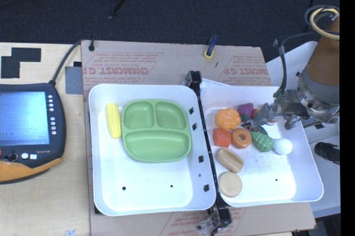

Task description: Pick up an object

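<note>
Several toy foods (242,138) crowd right bin (302,185); gripper (265,117) hovers over them, prob. to grab; jaw state unclear.

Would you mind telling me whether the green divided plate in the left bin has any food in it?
Empty. The green divided plate shows only bare green in its three compartments; the yellow corn lies beside it on the bin floor.
</note>
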